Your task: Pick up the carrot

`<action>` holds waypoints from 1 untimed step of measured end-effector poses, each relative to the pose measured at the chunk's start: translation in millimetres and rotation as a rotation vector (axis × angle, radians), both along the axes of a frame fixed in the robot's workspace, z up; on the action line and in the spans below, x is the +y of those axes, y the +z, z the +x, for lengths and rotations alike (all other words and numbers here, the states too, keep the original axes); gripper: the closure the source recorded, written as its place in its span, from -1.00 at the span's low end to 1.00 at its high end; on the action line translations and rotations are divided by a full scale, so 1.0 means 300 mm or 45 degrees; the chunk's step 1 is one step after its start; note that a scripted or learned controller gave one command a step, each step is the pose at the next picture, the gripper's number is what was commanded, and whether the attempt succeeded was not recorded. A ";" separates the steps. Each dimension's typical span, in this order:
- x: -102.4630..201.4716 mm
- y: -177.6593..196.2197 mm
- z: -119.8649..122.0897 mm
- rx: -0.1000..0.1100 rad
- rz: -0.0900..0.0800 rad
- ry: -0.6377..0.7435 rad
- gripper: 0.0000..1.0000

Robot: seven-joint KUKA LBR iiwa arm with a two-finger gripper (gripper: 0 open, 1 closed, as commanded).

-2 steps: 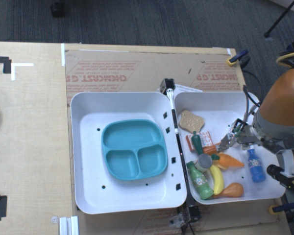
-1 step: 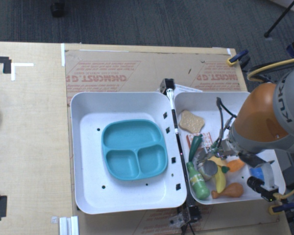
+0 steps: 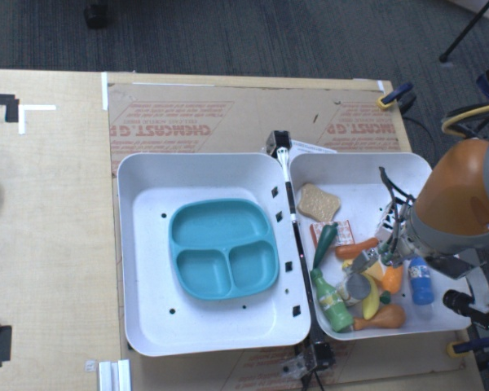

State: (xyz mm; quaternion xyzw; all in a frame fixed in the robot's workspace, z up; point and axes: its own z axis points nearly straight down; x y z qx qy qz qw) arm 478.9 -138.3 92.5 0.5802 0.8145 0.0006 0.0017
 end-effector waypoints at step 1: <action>-0.006 0.048 0.023 -0.027 -0.008 -0.007 1.00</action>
